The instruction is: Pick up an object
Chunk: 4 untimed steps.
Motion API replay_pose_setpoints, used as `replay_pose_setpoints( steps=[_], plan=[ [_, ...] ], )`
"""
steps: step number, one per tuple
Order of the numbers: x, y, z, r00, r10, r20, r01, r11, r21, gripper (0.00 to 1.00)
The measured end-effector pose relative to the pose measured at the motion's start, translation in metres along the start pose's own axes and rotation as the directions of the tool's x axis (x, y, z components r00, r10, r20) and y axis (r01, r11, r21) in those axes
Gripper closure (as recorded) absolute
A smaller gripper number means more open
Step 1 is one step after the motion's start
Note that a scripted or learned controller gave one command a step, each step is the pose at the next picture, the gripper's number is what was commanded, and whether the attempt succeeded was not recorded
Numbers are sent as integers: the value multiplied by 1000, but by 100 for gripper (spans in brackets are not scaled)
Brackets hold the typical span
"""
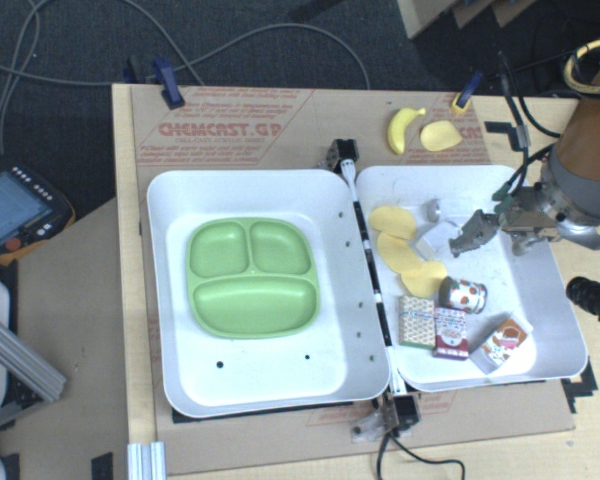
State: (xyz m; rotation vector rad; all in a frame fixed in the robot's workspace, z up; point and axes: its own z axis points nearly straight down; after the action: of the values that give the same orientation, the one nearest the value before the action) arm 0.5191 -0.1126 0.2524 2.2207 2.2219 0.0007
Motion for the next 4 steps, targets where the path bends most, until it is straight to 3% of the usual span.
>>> replay_pose_setpoints(
  steps=[1,2,3,4],
  plan=[
    [-35,33,95,1000,1,0,-1,1000,2,0],
    [-23,24,167,1000,1,0,-1,1000,0,0],
    [-22,24,158,1000,1,0,-1,1000,-1,100],
    [-22,24,158,1000,1,0,-1,1000,-1,0]
  ],
)
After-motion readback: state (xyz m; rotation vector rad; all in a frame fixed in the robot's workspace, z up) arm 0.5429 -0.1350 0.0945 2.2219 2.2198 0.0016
